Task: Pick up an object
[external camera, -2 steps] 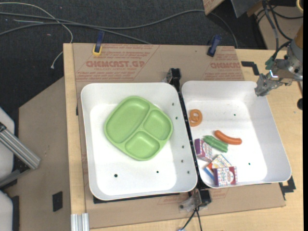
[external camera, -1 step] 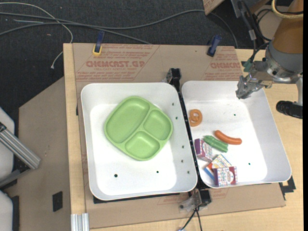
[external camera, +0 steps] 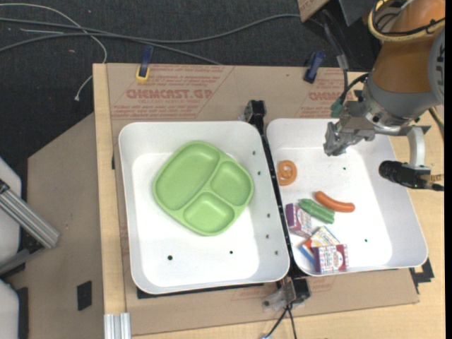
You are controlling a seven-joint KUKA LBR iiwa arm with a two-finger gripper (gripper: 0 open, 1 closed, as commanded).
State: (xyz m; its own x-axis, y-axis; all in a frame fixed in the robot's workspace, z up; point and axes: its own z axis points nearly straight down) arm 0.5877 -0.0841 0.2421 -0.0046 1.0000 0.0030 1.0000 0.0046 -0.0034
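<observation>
My gripper point(external camera: 334, 145) hangs over the far part of the right bin point(external camera: 395, 232), pointing down and left. Nothing shows between its fingers. Below and left of it lies an orange ring-shaped pretzel point(external camera: 287, 171). Nearer the front lie an orange hot dog point(external camera: 335, 202), a green pea pod point(external camera: 315, 210), a purple carton point(external camera: 299, 220) and a pink and blue box point(external camera: 328, 254). All of these rest on the bin floor, apart from the gripper.
The left bin point(external camera: 141, 253) holds a green three-compartment plate point(external camera: 203, 188). A black divider point(external camera: 272, 189) runs between the bins. Blue clamps point(external camera: 145, 63) point(external camera: 313, 66) grip the cardboard at the back. A black cylinder point(external camera: 404, 173) juts over the right bin's right rim.
</observation>
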